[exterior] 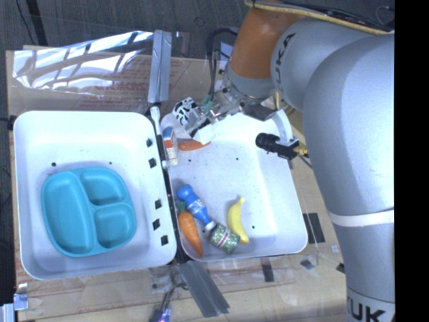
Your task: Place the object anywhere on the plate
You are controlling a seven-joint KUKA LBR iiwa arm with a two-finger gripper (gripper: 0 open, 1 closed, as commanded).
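Observation:
A light-blue divided plate (88, 210) lies in the left bin (40, 136), towards its front left. My gripper (194, 125) reaches down at the back left corner of the right bin (268, 180), just above a small orange-red object (191, 145) by the bin wall. A black-and-white toy (184, 107) sits right behind the gripper at the rim. At the right bin's front lie a yellow banana (236, 219), an orange carrot (190, 233), a blue bottle (194, 204) and a small green can (224, 239).
The grey arm with its orange band (258, 39) fills the upper right and overhangs the right bin's far edge. A divider with black clips (159, 180) separates the bins. Clear plastic wrap (80, 59) lies behind the left bin.

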